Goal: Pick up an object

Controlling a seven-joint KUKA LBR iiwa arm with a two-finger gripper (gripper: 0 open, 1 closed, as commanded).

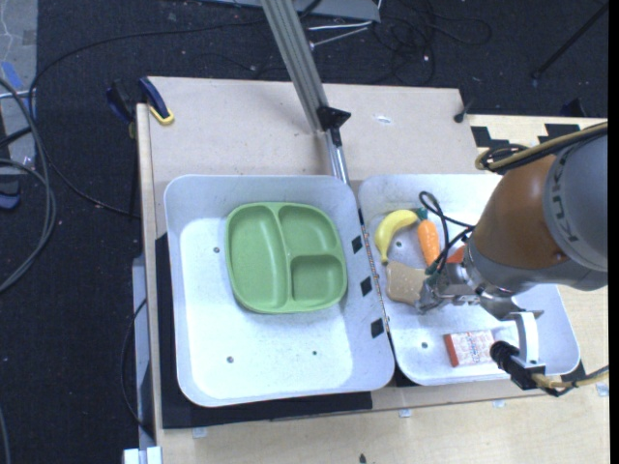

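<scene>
The right bin (416, 356) holds a yellow banana (392, 230), an orange carrot (427, 243), a tan bread-like slab (404, 281) and a flat red-and-white packet (472, 347). My gripper (432, 295) hangs low over the right bin, just right of the tan slab and below the carrot. The arm's orange band and grey body cover the bin's right half. The fingertips are partly hidden by the wrist, so their state is unclear.
A green three-compartment tray (287, 256) lies in the left bin (203, 356). A grey metal pole (300, 56) slants down from the top to the gap between the bins. Cables trail on the dark floor around the bench.
</scene>
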